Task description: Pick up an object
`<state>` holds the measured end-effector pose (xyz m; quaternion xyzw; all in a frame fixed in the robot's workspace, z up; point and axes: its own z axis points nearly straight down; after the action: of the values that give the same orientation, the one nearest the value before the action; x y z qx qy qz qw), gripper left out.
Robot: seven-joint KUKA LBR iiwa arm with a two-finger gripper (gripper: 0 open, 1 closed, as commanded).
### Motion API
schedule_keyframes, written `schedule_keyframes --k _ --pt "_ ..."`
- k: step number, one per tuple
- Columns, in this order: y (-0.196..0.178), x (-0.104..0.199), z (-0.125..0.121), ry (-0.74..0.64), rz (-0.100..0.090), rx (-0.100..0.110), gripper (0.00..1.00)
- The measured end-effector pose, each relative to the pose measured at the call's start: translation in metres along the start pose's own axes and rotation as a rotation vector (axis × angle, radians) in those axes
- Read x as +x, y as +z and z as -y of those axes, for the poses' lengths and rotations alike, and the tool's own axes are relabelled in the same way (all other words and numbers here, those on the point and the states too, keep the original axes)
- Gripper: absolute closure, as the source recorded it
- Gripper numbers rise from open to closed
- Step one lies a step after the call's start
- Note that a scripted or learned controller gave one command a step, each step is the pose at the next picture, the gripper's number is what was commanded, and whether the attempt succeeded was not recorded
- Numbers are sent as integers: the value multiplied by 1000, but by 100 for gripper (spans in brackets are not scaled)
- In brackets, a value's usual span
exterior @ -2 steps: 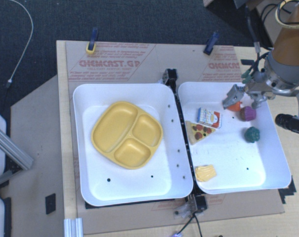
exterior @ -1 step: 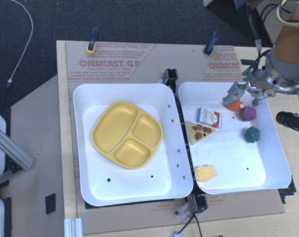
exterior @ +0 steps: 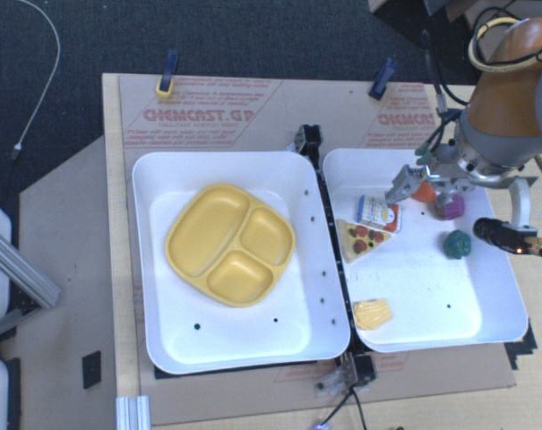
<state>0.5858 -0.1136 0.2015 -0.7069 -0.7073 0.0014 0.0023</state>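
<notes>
Gripper [exterior: 432, 186] sits low over the right bin [exterior: 486, 325]; finger state cannot be determined. An orange item [exterior: 422, 190] and purple item [exterior: 450, 207] lie at its tip, a green ball [exterior: 458, 244] nearby.

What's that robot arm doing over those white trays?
The robot arm is reaching into the right white bin, trying to pick something up. Its gripper hangs near the back, close to a small snack packet, an orange toy and a purple toy. A toy pizza slice, a green ball and a yellow piece lie there too. The left bin holds a yellow divided plate. Nothing looks lifted yet.
</notes>
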Motion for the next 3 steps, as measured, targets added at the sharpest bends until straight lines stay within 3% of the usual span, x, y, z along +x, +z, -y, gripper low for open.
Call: schedule_keyframes --k 2,3 --pt "110 8 4 3 0 -5 0" --pt "96 9 2 2 0 -11 100"
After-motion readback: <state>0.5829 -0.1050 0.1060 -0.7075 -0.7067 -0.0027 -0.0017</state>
